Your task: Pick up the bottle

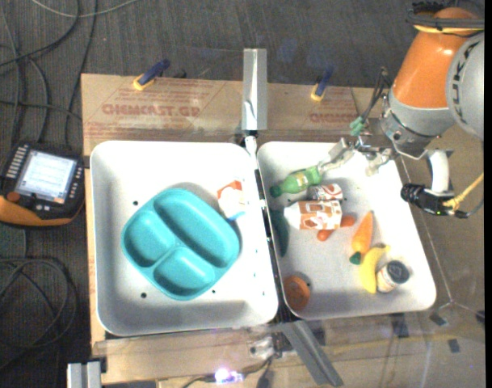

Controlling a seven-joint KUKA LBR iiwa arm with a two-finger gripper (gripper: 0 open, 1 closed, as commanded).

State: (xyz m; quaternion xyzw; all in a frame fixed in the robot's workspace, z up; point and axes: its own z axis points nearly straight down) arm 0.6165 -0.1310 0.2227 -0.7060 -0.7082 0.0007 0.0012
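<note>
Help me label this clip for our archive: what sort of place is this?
Probably a robotics lab bench: a robot arm over two white bins of toy food, a teach pendant and loose cables on the floor.

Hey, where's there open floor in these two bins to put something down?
Left bin: bare floor along the near edge and left wall, around the teal tray. Right bin: a patch in the middle between the orange ball and banana. It's crowded around the green bottle, carton and carrot.

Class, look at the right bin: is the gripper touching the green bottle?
Cannot tell. In the camera view the gripper sits right at the bottle's cap end, but no plain contact or gap shows.
</note>
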